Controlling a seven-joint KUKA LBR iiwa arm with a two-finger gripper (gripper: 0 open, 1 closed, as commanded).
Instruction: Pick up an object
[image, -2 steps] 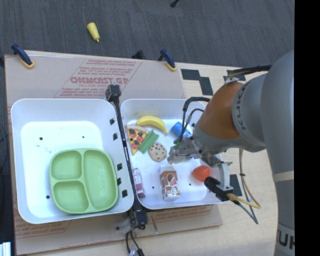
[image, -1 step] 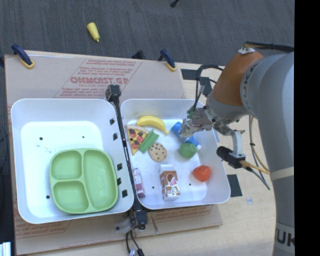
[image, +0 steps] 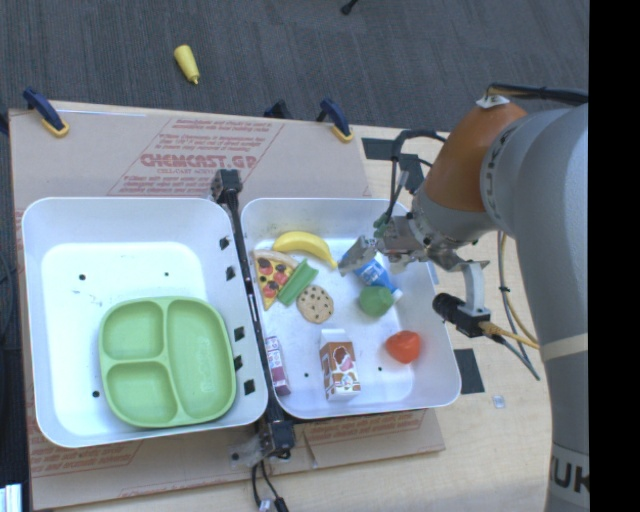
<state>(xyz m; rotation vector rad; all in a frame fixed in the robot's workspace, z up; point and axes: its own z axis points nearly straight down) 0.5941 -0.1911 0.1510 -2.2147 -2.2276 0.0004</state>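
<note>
My gripper (image: 362, 258) reaches into the right bin (image: 432, 372) from the right and hangs low over its upper middle. A small blue and white object (image: 375, 272) sits right at its tip, partly hidden by it. I cannot tell whether that object is gripped. Just below lies a green round object (image: 377, 300). A banana (image: 303, 244) lies left of the gripper, with a pizza slice (image: 271, 272), a green strip (image: 297, 284) and a cookie (image: 315, 302) close by. A red object (image: 403, 346) and a small carton (image: 340, 368) rest near the front.
The left bin (image: 60, 230) holds a green divided plate (image: 167, 360). A thin dark red bar (image: 275, 365) lies along the right bin's left wall. The arm's orange band (image: 470, 150) and grey body rise to the right. A yellow item (image: 186, 63) lies on the floor behind.
</note>
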